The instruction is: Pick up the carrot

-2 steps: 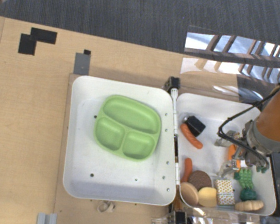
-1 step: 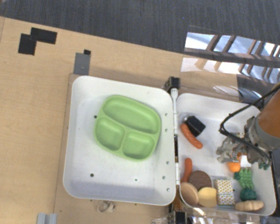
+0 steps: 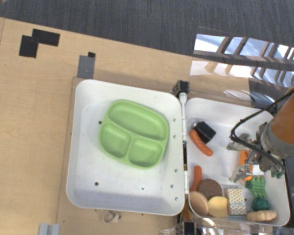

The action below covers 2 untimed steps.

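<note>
I see the end effector (image 3: 246, 170) low in the right bin (image 3: 229, 118); I cannot tell its state. The carrot (image 3: 202, 142) lies well left of it, beside a black block (image 3: 206, 130).

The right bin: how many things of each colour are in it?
Orange or red: 3
Black: 1
Brown: 1
Tan or yellow: 4
Green: 2
Total: 11
</note>
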Available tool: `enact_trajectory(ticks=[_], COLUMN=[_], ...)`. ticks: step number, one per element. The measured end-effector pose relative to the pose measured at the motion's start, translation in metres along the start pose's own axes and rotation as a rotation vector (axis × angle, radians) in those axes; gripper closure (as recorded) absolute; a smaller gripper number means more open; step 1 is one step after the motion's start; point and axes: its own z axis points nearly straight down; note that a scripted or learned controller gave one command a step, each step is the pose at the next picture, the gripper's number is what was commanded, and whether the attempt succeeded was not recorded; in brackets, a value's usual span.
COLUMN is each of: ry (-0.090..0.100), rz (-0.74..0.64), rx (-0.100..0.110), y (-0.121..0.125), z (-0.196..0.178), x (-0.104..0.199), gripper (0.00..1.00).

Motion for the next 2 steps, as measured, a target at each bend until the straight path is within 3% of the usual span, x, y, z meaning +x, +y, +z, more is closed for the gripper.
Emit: enact_trajectory(ticks=[1,2], ry=[0.011,0.0], rz=[0.138,0.131], rx=[0.0,0.001], y=[0.009,0.011], z=[0.013,-0.001], x=[0.003,-0.002], gripper=[0.0,1.0])
